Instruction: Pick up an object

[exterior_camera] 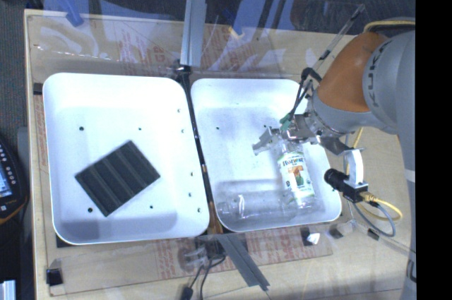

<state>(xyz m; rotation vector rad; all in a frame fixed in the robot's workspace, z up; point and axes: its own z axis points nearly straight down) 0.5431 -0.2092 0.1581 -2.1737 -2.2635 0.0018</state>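
Observation:
In the right bin (233,102) a small bottle with a white, green and orange label (297,177) lies along the right side. A clear plastic bottle (256,206) lies on its side along the front wall, just below it. My gripper (277,138) hangs low inside this bin, right at the labelled bottle's upper end. Whether it touches the bottle is unclear, and nothing is seen lifted. A black ribbed rectangular pad (116,177) lies flat in the left bin (106,90).
The grey arm with its orange band (353,80) reaches over the right bin's right rim. A black cable plug and yellow cable (353,187) sit just outside that rim. A metal bracket (192,30) stands behind the divide between the bins.

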